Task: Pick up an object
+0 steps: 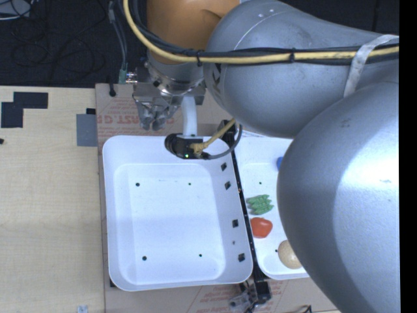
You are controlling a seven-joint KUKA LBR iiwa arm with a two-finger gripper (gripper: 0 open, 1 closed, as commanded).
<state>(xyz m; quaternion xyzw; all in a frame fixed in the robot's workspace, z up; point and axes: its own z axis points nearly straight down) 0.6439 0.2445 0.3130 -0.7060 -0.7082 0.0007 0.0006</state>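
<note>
We log the arm first: its grey links fill the frame from 12 through 5 o'clock, with the orange band at 12 o'clock and a yellow cable running across the grey casing

Next in size, the left bin: white, shallow, rounded corners, a few small dark dots on its floor, sitting at the centre and towards 7 o'clock. It rests on a brown cardboard sheet with red printing, on a pale wood bench that reaches out to 9 o'clock

The right bin touches the left one along a black clip strip; we see its near part at 3 to 4 o'clock, the rest lies under the arm

The gripper hangs at 11 o'clock, over the cardboard just beyond the left bin's far rim. Its grey metal fingers point down and sit close together; we cannot tell whether they are parted or closed, and we see nothing between them

Candidate objects, all in the right bin: a pale beige rounded object at 4 o'clock, partly under the arm; a red rounded object just above it; a green leafy-looking object towards 3 o'clock; a blue object, a mere sliver at the arm's edge. All lie well apart from the gripper
</note>
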